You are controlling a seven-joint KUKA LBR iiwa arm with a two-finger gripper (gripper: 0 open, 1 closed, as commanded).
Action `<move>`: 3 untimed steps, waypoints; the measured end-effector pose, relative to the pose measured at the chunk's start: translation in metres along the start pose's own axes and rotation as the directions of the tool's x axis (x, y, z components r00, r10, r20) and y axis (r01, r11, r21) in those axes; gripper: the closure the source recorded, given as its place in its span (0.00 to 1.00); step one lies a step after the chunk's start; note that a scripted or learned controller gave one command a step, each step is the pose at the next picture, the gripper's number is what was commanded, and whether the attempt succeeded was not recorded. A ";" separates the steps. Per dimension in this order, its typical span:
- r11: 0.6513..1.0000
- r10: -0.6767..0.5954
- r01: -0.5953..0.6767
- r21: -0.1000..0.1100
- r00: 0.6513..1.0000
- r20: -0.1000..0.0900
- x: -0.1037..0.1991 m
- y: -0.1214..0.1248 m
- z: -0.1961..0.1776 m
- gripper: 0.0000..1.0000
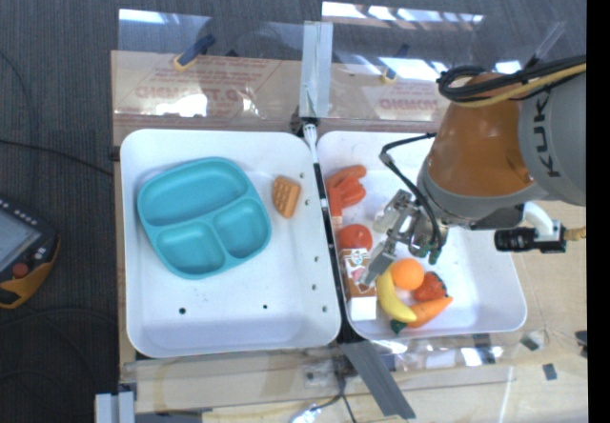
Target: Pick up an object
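My gripper (405, 245) hangs over the middle of the right bin (496, 316), under the orange wrist band. Just below it lie an orange fruit (408, 274), a yellow banana (393, 302), a carrot (431, 311) and a small red strawberry (434, 286), bunched together at the bin's front. A red tomato (355, 238) sits to the gripper's left, above a small printed box (357, 269). Red pepper pieces (345, 189) lie farther back by the divider. Nothing shows clearly between the gripper's tips.
The left bin (191, 316) bears a teal compartment tray (202, 216) and a small brown bread piece (286, 195) near its right wall. The arm's bulky body covers the right bin's back right. A black device (19, 254) lies off the bench at the left.
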State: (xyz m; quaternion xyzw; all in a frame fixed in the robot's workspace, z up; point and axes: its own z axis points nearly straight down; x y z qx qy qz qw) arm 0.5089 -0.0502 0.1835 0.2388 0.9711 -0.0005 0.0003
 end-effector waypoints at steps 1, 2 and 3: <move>0.976 -0.220 0.220 0.000 0.976 0.000 -0.004 -0.061 0.050 0.00; 0.940 -0.341 0.341 0.001 0.940 0.006 -0.021 -0.041 0.093 0.00; 0.950 -0.312 0.312 -0.002 0.950 0.025 -0.005 -0.047 0.091 0.00</move>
